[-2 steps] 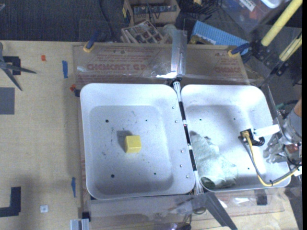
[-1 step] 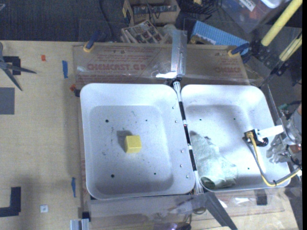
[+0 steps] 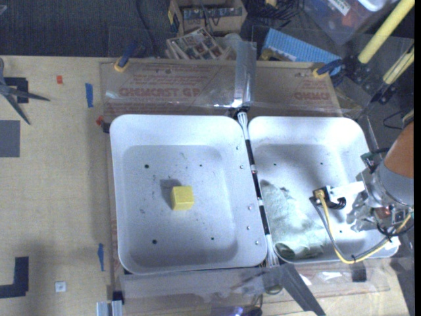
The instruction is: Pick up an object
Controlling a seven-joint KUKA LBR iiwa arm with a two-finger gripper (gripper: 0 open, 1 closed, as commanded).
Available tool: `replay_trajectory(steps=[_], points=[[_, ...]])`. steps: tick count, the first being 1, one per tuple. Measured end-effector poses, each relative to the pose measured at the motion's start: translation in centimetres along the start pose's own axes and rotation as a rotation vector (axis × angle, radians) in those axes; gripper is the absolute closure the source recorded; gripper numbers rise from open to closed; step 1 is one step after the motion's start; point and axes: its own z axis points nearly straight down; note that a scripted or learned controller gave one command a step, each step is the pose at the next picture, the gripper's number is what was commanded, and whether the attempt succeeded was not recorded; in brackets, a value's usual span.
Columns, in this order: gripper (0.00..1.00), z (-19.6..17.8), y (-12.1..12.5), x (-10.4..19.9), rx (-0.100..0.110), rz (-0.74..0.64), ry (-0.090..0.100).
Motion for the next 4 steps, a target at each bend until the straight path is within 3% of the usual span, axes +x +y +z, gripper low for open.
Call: replay_trajectory(steps=[1, 2, 3, 4], points=[[1.00, -5.8, 4.0, -0.8, -0.003, -0.123, 0.002], [1.00, -6.7, 4.1, -0.9, -0.001, -0.120, -0.001], [1.00, -12.6, 5.5, 6.6, -0.005, -0.481, 0.002], [1.00, -13.5, 5.5, 6.6, -0.005, -0.481, 0.000]])
